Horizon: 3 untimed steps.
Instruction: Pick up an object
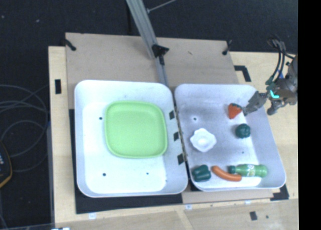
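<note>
Gripper (262,102) sat at the right bin's (261,184) far right rim, arm coming in from the right. Fingers looked spread, one dark finger (252,102) angled down toward the bin and the other (273,106) off to its right over the rim. Nothing between them.

Nearest thing: a small red-orange object (234,110), possibly a toy strawberry or pepper, just left of the lower finger's tip. Touching or a hair apart, couldn't tell. Below the fingers, near, a dark green round object (243,131). Further left and down, a white cup-like piece (202,140) mid-bin. Well away along the near wall: green bottle (249,170) lying on its side, an orange carrot-shaped toy (225,174) touching it on the left, and a dark green chunk (201,173) in the near-left corner. Beyond that, the left bin (88,174) held a light green square plate (135,129). Both bins on the tabletop (210,61).

Judgement: approach step, no grasp made yet. Red-orange object was the likely target. Next move needed the fingers shifted left to straddle it, then down and closed. Risk was nudging it away, since only one finger was beside it.
</note>
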Available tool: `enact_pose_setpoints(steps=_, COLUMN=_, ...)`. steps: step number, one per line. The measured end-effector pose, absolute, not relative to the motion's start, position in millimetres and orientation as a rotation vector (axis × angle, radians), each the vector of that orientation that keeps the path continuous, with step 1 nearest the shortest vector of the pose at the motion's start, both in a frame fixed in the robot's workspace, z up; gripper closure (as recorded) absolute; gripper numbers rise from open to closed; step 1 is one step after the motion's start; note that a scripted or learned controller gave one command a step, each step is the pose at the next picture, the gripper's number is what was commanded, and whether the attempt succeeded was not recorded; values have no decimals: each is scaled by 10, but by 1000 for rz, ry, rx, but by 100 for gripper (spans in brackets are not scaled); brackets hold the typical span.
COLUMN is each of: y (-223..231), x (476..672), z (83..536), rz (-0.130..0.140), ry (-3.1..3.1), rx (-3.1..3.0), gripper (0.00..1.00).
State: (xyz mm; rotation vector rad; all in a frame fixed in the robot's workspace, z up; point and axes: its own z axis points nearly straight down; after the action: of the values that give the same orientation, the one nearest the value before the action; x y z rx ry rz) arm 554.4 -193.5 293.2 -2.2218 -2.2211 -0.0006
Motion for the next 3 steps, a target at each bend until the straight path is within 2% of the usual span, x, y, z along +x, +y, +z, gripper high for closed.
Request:
enact_pose_setpoints(steps=1, y=-1935, x=5544, z=2931, rz=-1, ry=-2221, rx=-2222, gripper=0)
enact_pose_setpoints(steps=2, y=-1987, x=5597, z=2343, rz=4, ry=-2218, rx=-2220, gripper=0)
enact_pose_setpoints(steps=3, y=-2054, x=5539, z=1751, rz=5, ry=-2217, rx=-2220, gripper=0)
